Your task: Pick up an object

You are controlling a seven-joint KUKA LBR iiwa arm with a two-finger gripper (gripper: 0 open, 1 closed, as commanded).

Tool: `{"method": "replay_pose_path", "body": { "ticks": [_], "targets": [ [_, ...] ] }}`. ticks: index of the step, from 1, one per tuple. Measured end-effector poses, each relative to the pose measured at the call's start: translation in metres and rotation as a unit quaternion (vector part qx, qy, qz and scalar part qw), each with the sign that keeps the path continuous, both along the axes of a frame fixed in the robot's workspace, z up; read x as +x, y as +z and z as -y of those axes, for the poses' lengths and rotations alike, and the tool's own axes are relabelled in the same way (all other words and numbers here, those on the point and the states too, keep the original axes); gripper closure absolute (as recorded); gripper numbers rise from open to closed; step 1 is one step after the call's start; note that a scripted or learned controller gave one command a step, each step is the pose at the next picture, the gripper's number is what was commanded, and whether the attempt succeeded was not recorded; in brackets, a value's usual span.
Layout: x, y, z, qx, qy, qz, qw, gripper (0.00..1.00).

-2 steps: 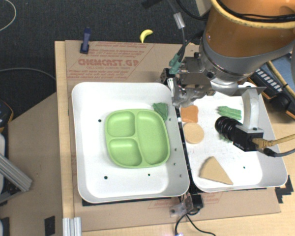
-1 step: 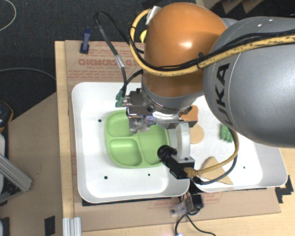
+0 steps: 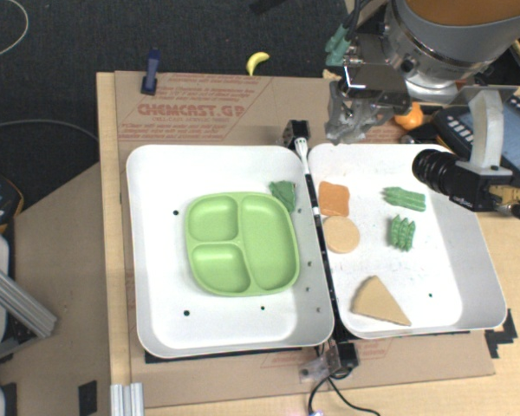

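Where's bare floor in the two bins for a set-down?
Right bin: free along its near-right side, right of the tan wedge; its left strip, with the orange square and tan disc, is crowded. Left bin: bare margins around the green tray.

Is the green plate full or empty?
Empty. All three sections of the green plate show bare green; a small green piece lies beside its rim, outside it.

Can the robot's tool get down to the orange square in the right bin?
Probably yes. The tool hangs above the right bin's far edge, and the orange square lies just below it in the picture, flat and uncovered, with only a tan round piece touching its near side.
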State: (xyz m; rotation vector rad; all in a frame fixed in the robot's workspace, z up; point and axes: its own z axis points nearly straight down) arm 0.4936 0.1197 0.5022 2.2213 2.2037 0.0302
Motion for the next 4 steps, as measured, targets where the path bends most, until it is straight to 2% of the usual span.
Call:
{"method": "replay_pose_path", "body": {
  "ticks": [1, 2, 3, 4],
  "targets": [
    [-0.016, -0.133, -0.024, -0.0042, 0.004, -0.018, 0.9998, 1.00],
    [-0.014, -0.115, -0.023, -0.0022, 0.004, -0.010, 0.9999, 1.00],
    [-0.014, -0.101, -0.024, -0.0022, 0.005, -0.010, 0.9999, 1.00],
    [-0.014, -0.090, -0.040, -0.0020, 0.005, -0.010, 0.9999, 1.00]
  ]
}}
